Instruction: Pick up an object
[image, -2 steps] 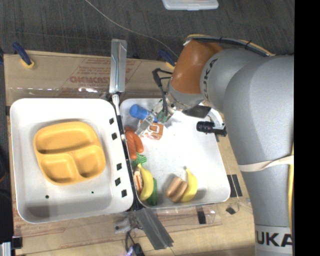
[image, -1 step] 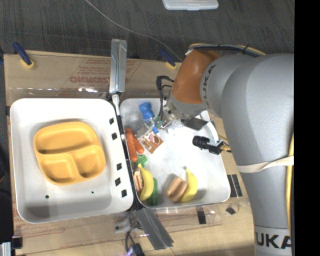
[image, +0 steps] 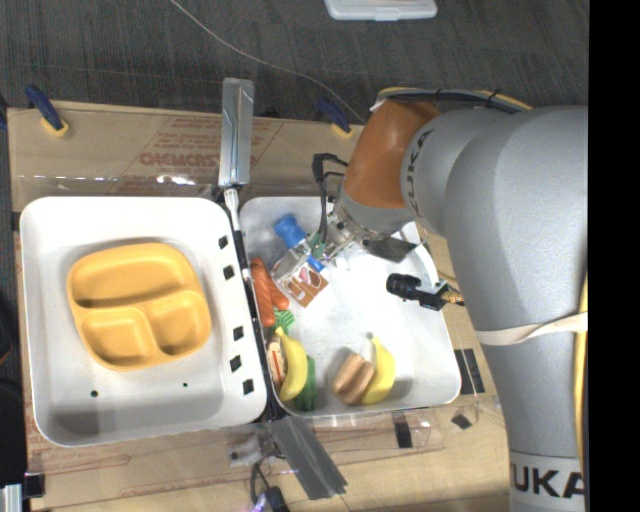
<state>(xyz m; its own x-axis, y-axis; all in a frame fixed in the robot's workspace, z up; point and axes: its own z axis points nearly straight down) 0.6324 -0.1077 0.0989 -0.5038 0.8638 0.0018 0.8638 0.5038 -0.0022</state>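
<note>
Objects for picking are gathered in the right bin (image: 440, 375), one of two shallow white bins set side by side on the tabletop (image: 130, 140). A small blue-capped bottle (image: 290, 232) is seen near the bin's upper left, with a clear packet bearing a brown label (image: 303, 283) just below it. An orange carrot (image: 264, 290) is laid along the left wall, and a banana (image: 293, 368) with something green beside it is found at the lower left corner. A brown hot-dog bun (image: 350, 376) is placed against a second yellow banana (image: 381, 372) near the lower wall. The grey arm (image: 510, 220), with its orange band (image: 385, 150), is extended from the right over this bin, and the pincer (image: 325, 245) is lowered just beside the bottle and the packet; whether it is apart or together cannot be told. A yellow divided tray (image: 138, 303) is held in the left bin (image: 60, 420).
</note>
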